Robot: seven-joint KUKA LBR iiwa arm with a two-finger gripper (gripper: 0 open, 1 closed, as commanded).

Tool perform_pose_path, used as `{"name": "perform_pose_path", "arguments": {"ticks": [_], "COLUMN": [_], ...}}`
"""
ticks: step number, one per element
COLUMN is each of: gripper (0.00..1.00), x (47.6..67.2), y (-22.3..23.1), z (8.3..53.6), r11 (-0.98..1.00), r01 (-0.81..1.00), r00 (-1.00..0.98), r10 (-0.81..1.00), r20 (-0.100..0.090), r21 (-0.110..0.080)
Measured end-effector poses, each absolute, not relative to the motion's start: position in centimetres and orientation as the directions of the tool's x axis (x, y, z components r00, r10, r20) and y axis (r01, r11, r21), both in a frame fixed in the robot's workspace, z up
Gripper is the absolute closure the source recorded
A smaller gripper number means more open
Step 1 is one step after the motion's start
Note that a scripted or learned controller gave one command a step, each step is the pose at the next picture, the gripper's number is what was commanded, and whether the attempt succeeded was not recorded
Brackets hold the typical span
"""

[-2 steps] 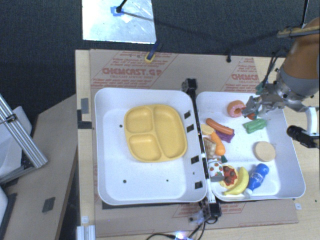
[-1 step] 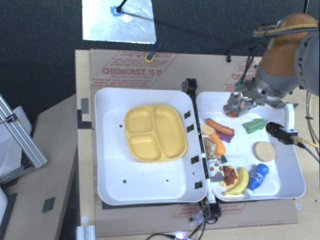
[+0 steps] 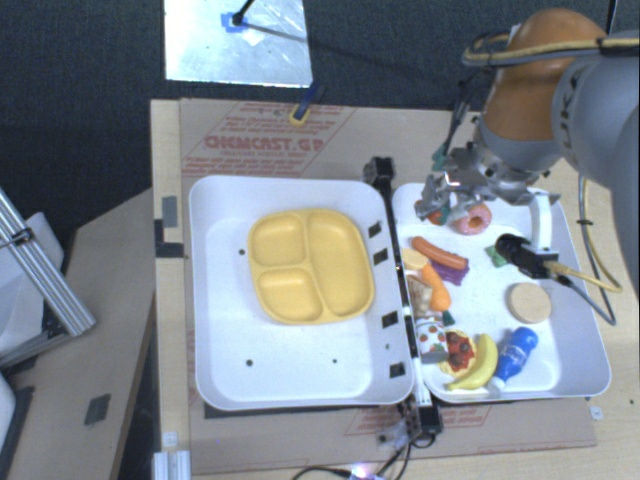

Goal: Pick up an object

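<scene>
Plainly, in the camera view, the step in hand is the approach. The claw (image 3: 443,200) hangs low over the twelve o'clock end of the right bin (image 3: 585,363), toward its eleven o'clock corner, and nothing shows gripped in it. Whether it is released or clenched I cannot tell; the slant of the view does not show it. The likeliest target is the pink doughnut (image 3: 472,219), which lies on the bin floor just beside the claw, at its four o'clock, perhaps touching it. A red sausage (image 3: 441,253) lies near, at the claw's six o'clock. Toward the bin's six o'clock edge sit a banana (image 3: 483,363) and a blue bottle (image 3: 512,353), with a tan disc (image 3: 529,302) at about five o'clock from the doughnut. The left bin (image 3: 215,268) bears a yellow divided plate (image 3: 310,266) at its centre, well apart from the work. The next move, I judge, calls for a small shift toward four o'clock to centre over the doughnut, a straight descent, and a firm close before lifting. The bin wall close by leaves little room.
</scene>
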State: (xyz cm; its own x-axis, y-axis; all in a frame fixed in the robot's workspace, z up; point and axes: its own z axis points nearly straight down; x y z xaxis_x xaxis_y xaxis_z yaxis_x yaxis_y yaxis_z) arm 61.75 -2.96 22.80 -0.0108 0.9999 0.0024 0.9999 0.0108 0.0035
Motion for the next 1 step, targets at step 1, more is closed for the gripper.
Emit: {"name": "perform_pose_path", "arguments": {"ticks": [1], "gripper": [1.0], "x": [62.36], "y": [2.53], "z": [23.55], "r11": [0.01], "r01": [1.0], "r00": [-0.01], "r10": [1.0], "r20": [0.002], "r21": [0.002]}}
